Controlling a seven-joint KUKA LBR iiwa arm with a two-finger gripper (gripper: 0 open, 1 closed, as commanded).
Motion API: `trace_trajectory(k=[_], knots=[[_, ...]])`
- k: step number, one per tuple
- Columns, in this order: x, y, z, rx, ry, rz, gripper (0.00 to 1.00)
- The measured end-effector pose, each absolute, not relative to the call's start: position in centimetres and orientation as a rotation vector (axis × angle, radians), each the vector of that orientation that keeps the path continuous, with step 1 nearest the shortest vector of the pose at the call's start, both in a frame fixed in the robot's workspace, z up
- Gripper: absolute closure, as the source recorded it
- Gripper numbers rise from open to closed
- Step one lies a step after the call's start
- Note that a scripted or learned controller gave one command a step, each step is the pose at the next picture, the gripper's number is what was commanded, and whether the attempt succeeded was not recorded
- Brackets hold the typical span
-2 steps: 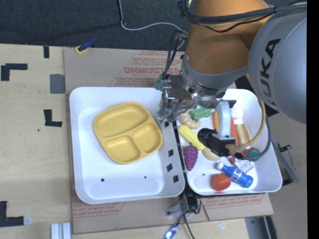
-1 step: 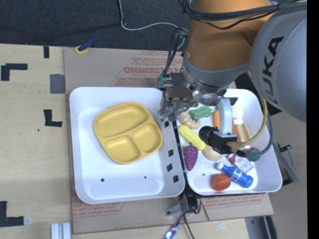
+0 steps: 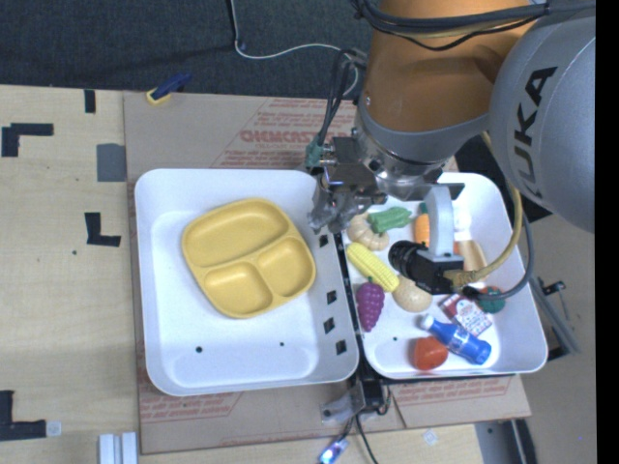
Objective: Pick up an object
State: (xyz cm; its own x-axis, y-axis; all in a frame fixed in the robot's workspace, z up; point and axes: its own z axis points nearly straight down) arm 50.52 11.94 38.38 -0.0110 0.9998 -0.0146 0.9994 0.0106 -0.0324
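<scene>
the arm (image 3: 455, 56) reaches in from the right, and its jaws (image 3: 334, 206) hang low over the divide between the two bins, at the upper left corner of the right bin (image 3: 522, 346). the tips are dark and crowded together; i cannot tell how far apart they stand or whether anything sits between them. the left bin (image 3: 164, 346) carries a yellow divided plate (image 3: 249, 256), lying flat near its middle. the right bin carries the loose items: a corn cob (image 3: 373, 266) just below the jaws, purple grapes (image 3: 370, 302) beneath it, a green piece (image 3: 390, 218) and an orange carrot (image 3: 422, 228) higher up, a blue bottle (image 3: 462, 342) (lying on its side) and a red tomato (image 3: 428, 354) near the front edge. both bins rest on the counter (image 3: 58, 298).
</scene>
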Motion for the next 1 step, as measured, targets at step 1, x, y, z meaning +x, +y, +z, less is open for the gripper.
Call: trace_trajectory(k=[1], knots=[[48.34,9.75,37.7,-2.219,-2.219,0.012,1.0]])
